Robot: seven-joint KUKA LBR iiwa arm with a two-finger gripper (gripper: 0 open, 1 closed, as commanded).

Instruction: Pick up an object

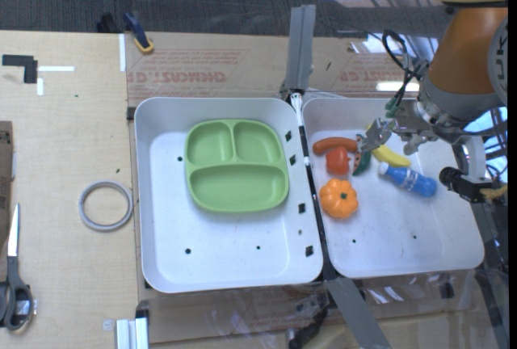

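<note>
The right bin (404,246) holds several toys in its far left part. An orange pumpkin (338,199) lies nearest the front. Behind it are a red sausage (333,145) and a small red piece (338,162). A yellow banana (391,155) and a blue bottle (409,180) lie to the right. My gripper (369,144) hangs low over this cluster, between the sausage and the banana, with a small green item (359,165) just below its tip. I see nothing held in it.
A green divided plate (237,166) sits in the left bin (222,258). On the bench to the left lie a tape ring (106,204) and scissors (13,291). A grey divider post (300,48) stands behind the bins. Cables hang off the wrist at the right.
</note>
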